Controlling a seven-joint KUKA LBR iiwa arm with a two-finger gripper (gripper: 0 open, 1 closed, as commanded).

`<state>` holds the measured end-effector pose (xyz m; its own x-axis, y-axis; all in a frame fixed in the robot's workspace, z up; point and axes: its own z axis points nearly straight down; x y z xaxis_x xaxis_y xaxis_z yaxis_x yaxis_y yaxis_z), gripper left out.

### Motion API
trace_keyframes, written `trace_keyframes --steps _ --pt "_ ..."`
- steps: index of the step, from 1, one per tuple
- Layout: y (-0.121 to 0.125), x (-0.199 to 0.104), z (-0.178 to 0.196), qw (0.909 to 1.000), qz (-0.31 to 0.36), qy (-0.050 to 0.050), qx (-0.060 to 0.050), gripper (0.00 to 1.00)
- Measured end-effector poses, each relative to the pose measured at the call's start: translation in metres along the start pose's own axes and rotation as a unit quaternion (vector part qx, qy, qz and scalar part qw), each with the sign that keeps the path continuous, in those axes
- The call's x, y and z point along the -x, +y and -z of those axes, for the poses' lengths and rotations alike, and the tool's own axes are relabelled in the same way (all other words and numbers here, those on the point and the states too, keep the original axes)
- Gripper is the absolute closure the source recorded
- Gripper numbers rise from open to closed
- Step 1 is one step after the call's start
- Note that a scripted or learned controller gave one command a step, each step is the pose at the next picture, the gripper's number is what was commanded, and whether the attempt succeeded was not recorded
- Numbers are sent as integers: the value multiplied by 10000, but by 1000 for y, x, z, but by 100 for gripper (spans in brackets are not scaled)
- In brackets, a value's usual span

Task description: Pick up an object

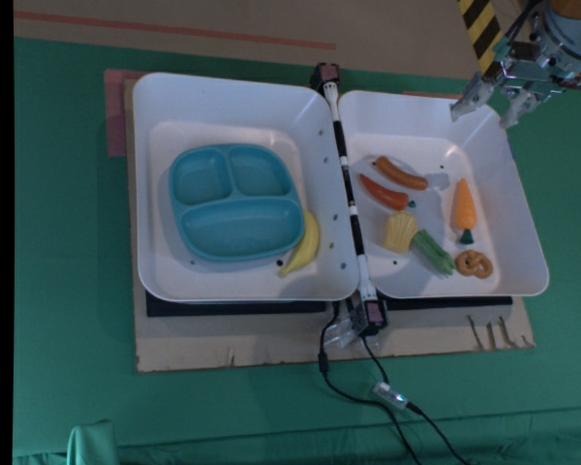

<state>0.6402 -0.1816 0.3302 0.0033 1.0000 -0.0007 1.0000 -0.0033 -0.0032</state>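
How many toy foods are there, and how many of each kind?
Sausages: 2
Banana: 1
Carrot: 1
Corn: 1
Green vegetable: 1
Pretzel: 1
Total: 7

teal plate (234, 201), yellow banana (304, 245), orange carrot (463, 207)

**Two bins, side by side**

The left bin (155, 105) holds a divided plate (235, 202), with a banana (305, 246) just right of it. In the right bin (518, 211), two sausages (400, 172) lie far-left, a carrot (463, 207) right, corn (401, 231) near-left, and a pretzel (473, 263) near-right.
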Motion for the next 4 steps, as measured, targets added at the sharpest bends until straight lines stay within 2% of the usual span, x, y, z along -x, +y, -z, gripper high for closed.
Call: trace_keyframes --steps 1,2,3,4 --pt "-16 -48 -87 10000 5 0 1 0" --pt "-44 -73 -142 10000 2 -9 32 0" --pt "-42 -71 -132 10000 -16 -19 42 100" --pt "-49 -50 -34 10000 -2 -8 12 100"
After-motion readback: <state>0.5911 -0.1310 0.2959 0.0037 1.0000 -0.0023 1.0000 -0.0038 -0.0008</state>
